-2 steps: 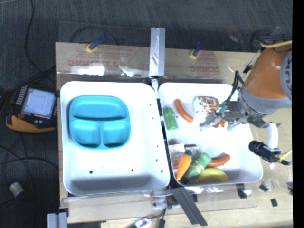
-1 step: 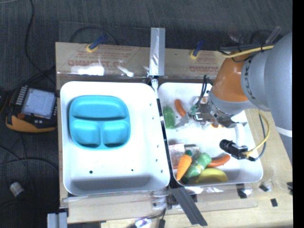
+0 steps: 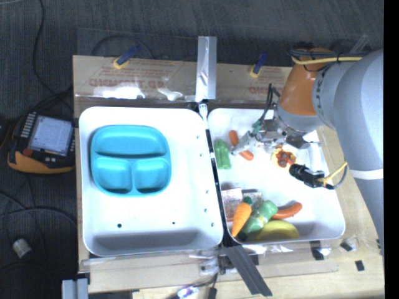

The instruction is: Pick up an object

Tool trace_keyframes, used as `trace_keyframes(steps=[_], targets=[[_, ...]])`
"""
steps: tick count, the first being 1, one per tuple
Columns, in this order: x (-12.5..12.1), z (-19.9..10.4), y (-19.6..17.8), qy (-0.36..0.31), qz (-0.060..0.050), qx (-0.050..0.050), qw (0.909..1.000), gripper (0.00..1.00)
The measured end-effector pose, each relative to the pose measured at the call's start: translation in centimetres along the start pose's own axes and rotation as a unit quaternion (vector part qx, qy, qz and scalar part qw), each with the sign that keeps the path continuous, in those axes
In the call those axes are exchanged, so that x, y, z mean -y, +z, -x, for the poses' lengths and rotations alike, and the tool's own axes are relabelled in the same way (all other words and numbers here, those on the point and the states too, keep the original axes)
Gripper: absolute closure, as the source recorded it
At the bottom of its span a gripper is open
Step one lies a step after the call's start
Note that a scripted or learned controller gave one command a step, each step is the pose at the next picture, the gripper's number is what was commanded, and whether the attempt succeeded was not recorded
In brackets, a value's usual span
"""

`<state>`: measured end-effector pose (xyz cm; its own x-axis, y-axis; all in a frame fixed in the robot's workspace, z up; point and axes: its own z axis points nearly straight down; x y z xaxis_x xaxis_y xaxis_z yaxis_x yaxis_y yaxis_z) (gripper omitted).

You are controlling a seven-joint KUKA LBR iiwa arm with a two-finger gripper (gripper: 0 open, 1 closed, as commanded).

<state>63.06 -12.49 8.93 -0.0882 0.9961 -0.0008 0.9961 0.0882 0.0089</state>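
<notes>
My gripper [image 3: 260, 133] hangs low over the far part of the right bin [image 3: 324, 195], below the arm's orange band [image 3: 298, 92]. A small orange carrot piece [image 3: 233, 137] lies just left of it, and a red piece [image 3: 247, 155] lies just in front of it. A green object [image 3: 222, 154] rests against the bin's left wall. A red and orange object [image 3: 285, 157] sits to the gripper's right, under the wrist. At the bin's near edge lies a pile: an orange carrot [image 3: 241, 217], a green bottle [image 3: 262, 213], a yellow banana [image 3: 278, 230], a red pepper [image 3: 288, 210] and a printed packet [image 3: 232, 196].
The left bin [image 3: 149, 229] holds a blue divided tray [image 3: 130, 157]. A metal divider [image 3: 206, 67] stands between the bins at the back. A black part with a yellow cable [image 3: 307, 173] hangs off the arm over the right bin. The grey arm [image 3: 358, 111] covers the bin's right side.
</notes>
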Motion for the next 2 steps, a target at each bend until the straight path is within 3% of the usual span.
trace_keyframes(steps=[1,2], targets=[[-0.1,-0.1,-1.1,-0.001,0.001,0.000,1.0000,1.00],[-2.5,-7.2,-9.4,0.050,-0.006,0.001,0.9988,1.00]])
